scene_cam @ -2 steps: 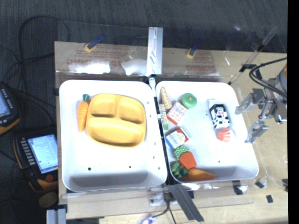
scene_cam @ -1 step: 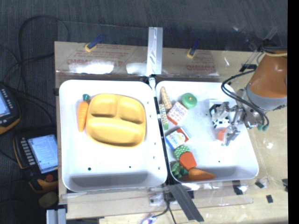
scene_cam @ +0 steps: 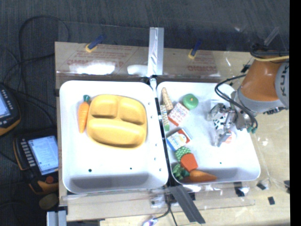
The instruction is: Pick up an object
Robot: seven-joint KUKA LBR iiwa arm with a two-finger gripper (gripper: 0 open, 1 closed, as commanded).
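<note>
My gripper [scene_cam: 221, 132] is low over the right side of the right bin [scene_cam: 235, 166], under the orange-banded wrist [scene_cam: 261, 81]. A small black-and-white spotted item [scene_cam: 217, 123] and a red-and-white piece [scene_cam: 228, 136] sit right at the gripper; whether either is held is unclear. To the gripper's left lie a green ball [scene_cam: 190, 100], a red-and-white carton [scene_cam: 178, 114], a second small carton [scene_cam: 178, 138] and a tan cone-shaped piece [scene_cam: 166, 98]. At the bin's front left are a broccoli piece [scene_cam: 182, 152], a red-orange block [scene_cam: 189, 162] and a carrot [scene_cam: 202, 176].
The left bin [scene_cam: 113, 173] holds a yellow divided tray [scene_cam: 117, 120] with a carrot [scene_cam: 83, 114] beside its left edge. A ridge [scene_cam: 159, 126] separates the two bins. Cables and handheld devices [scene_cam: 37, 154] lie off the bench at the left.
</note>
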